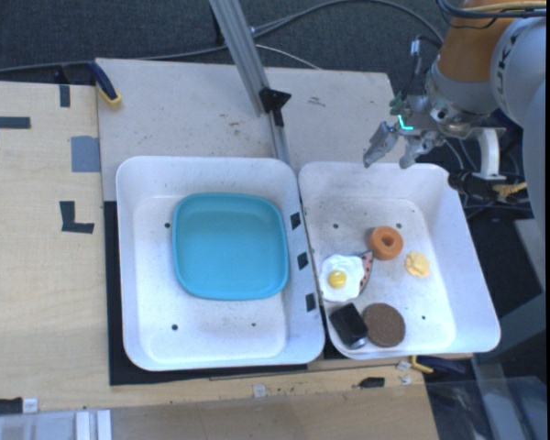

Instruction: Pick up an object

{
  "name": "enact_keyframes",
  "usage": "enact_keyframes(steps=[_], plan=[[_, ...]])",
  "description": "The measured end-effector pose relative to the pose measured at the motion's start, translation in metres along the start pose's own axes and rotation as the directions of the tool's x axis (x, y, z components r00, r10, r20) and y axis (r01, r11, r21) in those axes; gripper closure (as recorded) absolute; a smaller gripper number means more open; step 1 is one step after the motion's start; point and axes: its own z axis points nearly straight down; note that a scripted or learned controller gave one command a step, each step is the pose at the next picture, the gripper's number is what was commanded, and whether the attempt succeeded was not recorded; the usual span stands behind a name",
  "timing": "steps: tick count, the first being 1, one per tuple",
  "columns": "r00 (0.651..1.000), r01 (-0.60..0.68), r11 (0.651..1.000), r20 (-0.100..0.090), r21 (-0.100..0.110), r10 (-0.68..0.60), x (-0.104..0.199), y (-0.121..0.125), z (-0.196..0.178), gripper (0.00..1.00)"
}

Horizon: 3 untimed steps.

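Two white bins are seen side by side on the bench. The left bin (142,337) is occupied by a blue plate (229,246), which lies flat at its centre. In the right bin (458,273) several small things are gathered toward the 6 o'clock half. A doughnut (386,242) is seen near the centre, with a yellow piece (417,264) just beside it at 4 o'clock. A fried egg (342,277) is placed at 8 o'clock from the doughnut, and a pink-edged slice (367,269) is touching the egg's 3 o'clock side. A brown cookie (383,324) is found at 6 o'clock of the bin, with a black block (348,324) touching it at 9 o'clock. The gripper (392,150) is held over the bin's 12 o'clock rim, well apart from all these things, at 12 o'clock from the doughnut. Its two fingers are seen spread apart, and nothing is held between them. The arm (490,39) is extended in from 2 o'clock. A grey pole (247,49) is slanted across the bench at 12 o'clock of the left bin.
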Motion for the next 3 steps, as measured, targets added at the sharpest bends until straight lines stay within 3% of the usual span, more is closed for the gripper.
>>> enact_keyframes(steps=[1, 3], plan=[[1.000, 0.000, 1.000, 0.000, 0.000, 0.000, 0.000, 0.000, 0.000, 0.00], [1.000, 0.000, 1.000, 0.000, 0.003, 0.000, 0.002, -0.007, 0.086, 0.00]])
